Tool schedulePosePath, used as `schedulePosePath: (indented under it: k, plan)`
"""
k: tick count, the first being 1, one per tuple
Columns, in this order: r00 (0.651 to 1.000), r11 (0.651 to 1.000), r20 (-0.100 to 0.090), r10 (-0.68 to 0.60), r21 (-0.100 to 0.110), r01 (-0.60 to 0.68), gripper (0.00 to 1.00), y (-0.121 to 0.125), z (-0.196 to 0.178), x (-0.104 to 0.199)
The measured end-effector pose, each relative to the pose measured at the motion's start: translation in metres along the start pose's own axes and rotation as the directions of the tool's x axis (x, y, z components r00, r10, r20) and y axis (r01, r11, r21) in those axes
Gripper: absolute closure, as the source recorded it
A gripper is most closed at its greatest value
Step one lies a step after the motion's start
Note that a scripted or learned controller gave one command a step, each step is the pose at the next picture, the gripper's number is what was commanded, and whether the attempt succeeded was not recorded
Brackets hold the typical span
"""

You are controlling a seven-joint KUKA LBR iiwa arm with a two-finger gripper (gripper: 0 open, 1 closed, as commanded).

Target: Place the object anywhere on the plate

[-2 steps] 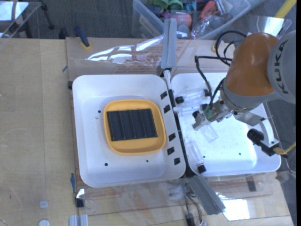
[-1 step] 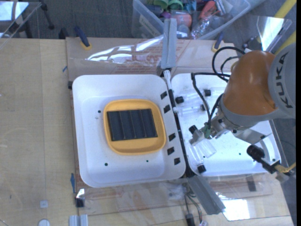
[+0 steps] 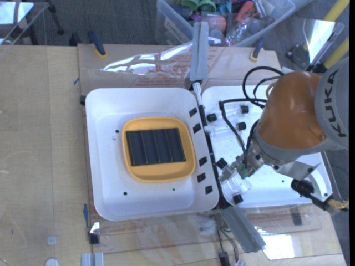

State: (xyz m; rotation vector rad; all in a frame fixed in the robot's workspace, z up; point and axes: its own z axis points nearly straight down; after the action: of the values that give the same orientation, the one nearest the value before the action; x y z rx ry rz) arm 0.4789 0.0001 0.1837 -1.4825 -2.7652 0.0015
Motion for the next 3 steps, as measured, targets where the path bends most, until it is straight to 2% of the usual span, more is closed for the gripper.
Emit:
schedulePosePath:
  k: [1,2,3]
  plan:
    - [0.994,0.994,0.004,-0.11,-0.004,0.11,1.0,0.06,-0.001,-0.018]
    - [0.988,0.988,0.001,-0.152,-0.001,0.152,1.0,0.041,-0.013,0.039]
    - [0.987,0.987,0.004,-0.161,-0.004,0.161,1.0,0.117,-0.011,0.009]
